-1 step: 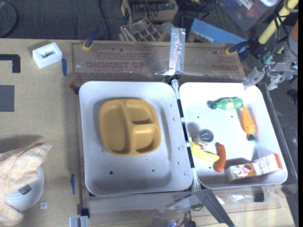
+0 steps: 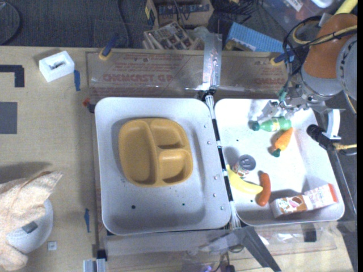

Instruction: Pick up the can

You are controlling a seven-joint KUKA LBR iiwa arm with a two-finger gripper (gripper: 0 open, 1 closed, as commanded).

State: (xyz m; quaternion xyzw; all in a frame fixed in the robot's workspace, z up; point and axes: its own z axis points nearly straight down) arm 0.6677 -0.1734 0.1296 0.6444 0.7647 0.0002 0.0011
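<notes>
The can [image 2: 246, 164] is small and silver, standing upright with its round top facing the camera. It sits in the right bin [image 2: 317, 169], left of middle, just above a banana [image 2: 243, 183]. My gripper [image 2: 282, 105] hangs at the back of the right bin, directly over a green bottle [image 2: 272, 123]. It is well up and to the right of the can and apart from it. The grey arm with its orange band [image 2: 329, 44] comes in from the upper right.
An orange carrot [image 2: 282, 140] lies below the bottle. A red sausage [image 2: 264, 188] and a juice carton [image 2: 305, 200] lie near the right bin's front. The left bin [image 2: 113, 208] holds a yellow divided tray [image 2: 155, 151]. A white cloth [image 2: 25, 203] lies at the far left.
</notes>
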